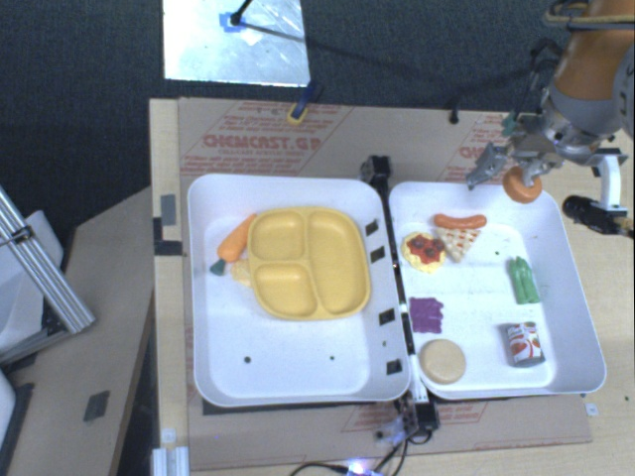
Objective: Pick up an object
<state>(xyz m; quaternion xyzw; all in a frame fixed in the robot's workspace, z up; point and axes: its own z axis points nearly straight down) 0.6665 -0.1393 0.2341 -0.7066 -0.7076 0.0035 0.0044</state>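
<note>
Overhead view of the bench with two white bins. We see the arm [595, 58] reaching in from the right, its claw [511, 172] raised over the far edge of the right bin [580, 296]. An orange ball [522, 185] sits between the two fingers, which are clamped on it, one finger [484, 167] to its left and the other behind it. We judge the pick largely done: the ball appears lifted clear of the bin floor, though the slant of the view leaves its exact height uncertain. What is left, if anything, is to carry it higher and keep the hold.

The remaining items lie in the right bin: a sausage [459, 222], a pizza slice [429, 250], a waffle wedge [462, 241], a green pod [523, 280], a purple piece [426, 313], a round biscuit [443, 360] and a small can [523, 344]. The left bin [213, 355] holds a yellow divided tray [306, 263] with a carrot [235, 238] touching its left rim.
</note>
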